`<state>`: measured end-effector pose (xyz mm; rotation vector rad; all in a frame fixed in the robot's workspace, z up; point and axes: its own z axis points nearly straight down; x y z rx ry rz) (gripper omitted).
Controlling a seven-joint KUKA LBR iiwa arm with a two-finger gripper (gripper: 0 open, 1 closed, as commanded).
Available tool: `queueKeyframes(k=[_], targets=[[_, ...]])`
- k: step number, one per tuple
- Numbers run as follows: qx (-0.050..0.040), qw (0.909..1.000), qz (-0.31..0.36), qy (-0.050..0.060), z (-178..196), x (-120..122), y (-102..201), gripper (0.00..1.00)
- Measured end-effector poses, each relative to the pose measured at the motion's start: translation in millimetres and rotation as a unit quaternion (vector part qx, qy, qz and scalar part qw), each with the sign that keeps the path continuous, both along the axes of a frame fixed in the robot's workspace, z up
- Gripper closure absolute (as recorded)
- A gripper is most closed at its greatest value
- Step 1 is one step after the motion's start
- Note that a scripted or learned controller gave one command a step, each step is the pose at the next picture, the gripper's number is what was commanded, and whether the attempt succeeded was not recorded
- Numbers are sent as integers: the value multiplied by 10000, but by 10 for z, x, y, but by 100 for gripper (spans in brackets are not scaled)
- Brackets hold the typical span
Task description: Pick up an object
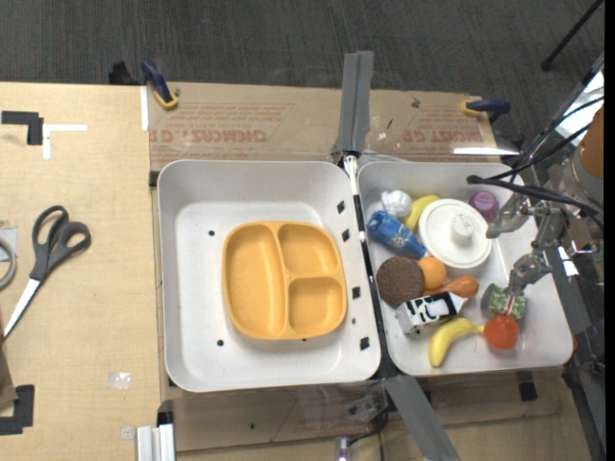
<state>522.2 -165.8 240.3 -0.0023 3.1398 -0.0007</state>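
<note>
Claw (pixel 516 250) over right bin (pixel 553 353), fingers spread, arm cut off at edge.

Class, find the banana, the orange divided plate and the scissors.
banana (pixel 448 339): camera view, middle of its curve.
orange divided plate (pixel 252 277): camera view, large left compartment.
scissors (pixel 54 237): camera view, black handles.

The pale wood tabletop (pixel 77 353) fills the left and lower parts of the frame. Scissors (pixel 43 257) with dark handles lie on it at the left edge, beside black corner marks. A sheet of brown cardboard (pixel 240 128) lies across the upper middle, pinned by blue clamps (pixel 159 84) at its upper corners. Two shallow white bins rest side by side on it: the left bin (pixel 183 277) at center, the right bin (pixel 553 349) at right, touching along their shared edge.
</note>
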Motion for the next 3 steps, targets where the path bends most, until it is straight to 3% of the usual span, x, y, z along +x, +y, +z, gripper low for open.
queueKeyframes(k=[1, 2, 3], targets=[[1, 10000, -99, 4, -1437, -213, 272, 0], [4, 9858, -1676, 19, -1469, 352, 356, 0], [0, 9798, -1998, 10, -1487, 237, 705, 0]])
